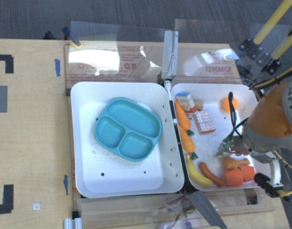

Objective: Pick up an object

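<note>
In the right bin (241,92), the claw (230,148), whose grip I cannot tell, hangs just above the orange toy (234,164) lying directly nearward.

Teal tray (128,129) in white bin (84,128); orange carrots (183,118), yellow banana (197,174), red-white box (204,121).

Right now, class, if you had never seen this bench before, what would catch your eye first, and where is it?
First, the turquoise divided tray lying alone in the left bin. Next, the right bin, crowded with toy food: two carrots along its left wall and a banana at the near edge. Lastly, the grey arm with its orange band reaching over that bin's right side.
</note>
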